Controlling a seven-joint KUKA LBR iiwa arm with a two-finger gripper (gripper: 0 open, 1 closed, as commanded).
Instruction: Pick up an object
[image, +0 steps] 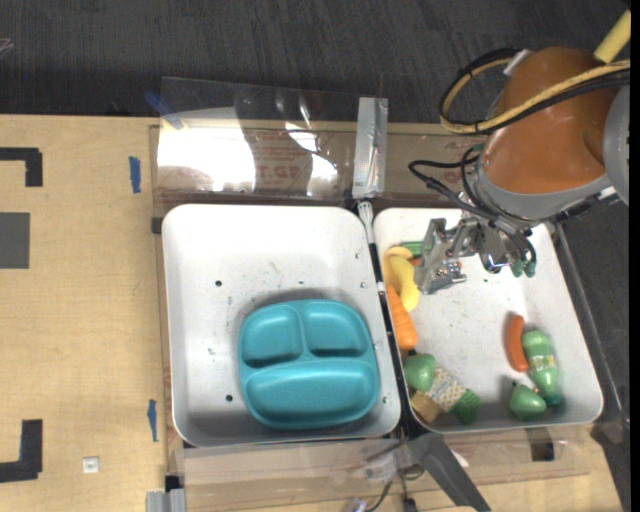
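Note:
My gripper hangs over the upper left part of the right bin, below the orange wrist band. It stands open, and I see nothing between its fingers. Just to its left lies a yellow banana-shaped piece, with an orange carrot below that along the bin's left wall. A red-orange piece and a green bottle-like piece lie at the bin's right. Green pieces and a tan piece sit near the front edge.
The left bin holds a teal divided tray at its front. A metal divider strip stands behind the bins. Black and yellow cables loop off the arm at the upper right.

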